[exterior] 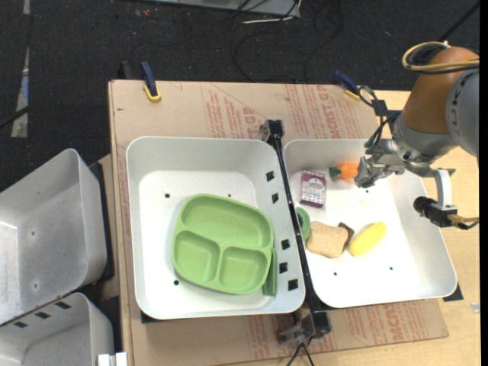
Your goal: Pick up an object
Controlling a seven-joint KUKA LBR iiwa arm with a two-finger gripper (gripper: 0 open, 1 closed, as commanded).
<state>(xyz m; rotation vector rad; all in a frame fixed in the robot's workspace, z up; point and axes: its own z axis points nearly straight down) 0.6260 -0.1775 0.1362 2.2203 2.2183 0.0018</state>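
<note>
Tray (223, 244) in left bin (145, 158); box (313, 188), bread (328, 239) in right bin (412, 280).

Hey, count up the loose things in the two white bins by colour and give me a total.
Green: 2, the tray in the left bin and a small piece at the divider.
Purple: 1, the packet.
Orange: 1, the bit by the hand.
Tan: 1, the bread.
Yellow: 1, the lemon-like piece.
Total: 6

A brown bench (229, 101) bears two white bins (152, 166) side by side.
</note>
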